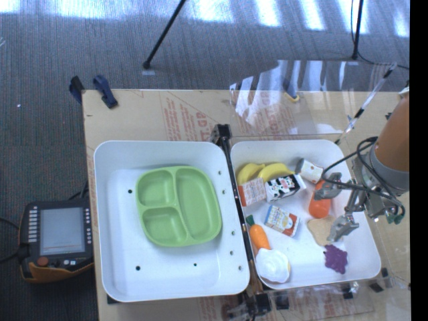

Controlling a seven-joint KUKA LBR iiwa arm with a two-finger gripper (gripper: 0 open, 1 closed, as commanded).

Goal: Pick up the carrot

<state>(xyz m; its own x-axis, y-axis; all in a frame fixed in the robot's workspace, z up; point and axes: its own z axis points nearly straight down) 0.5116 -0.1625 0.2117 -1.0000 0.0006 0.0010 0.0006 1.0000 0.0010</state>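
Egg-shaped white item (273, 264) lies nearest camera, carrot (259, 237) touching it on far side. Carrot well to left of my hand (342, 227), on right bin (364, 249) floor, not gripped. Hand state: cannot tell. Pick not done; approach, grasp, lift remain.

Left bin (107, 179): green divided plate (178, 204). Right bin (366, 259): bananas (264, 172), milk carton (272, 189), small juice box (281, 220), purple grapes (336, 258), white egg (273, 264). Tablet pendant (57, 239) lies left of bench (154, 116).

Orange-banded arm (394, 139) — grey wrist, black cables, metallic jaws.
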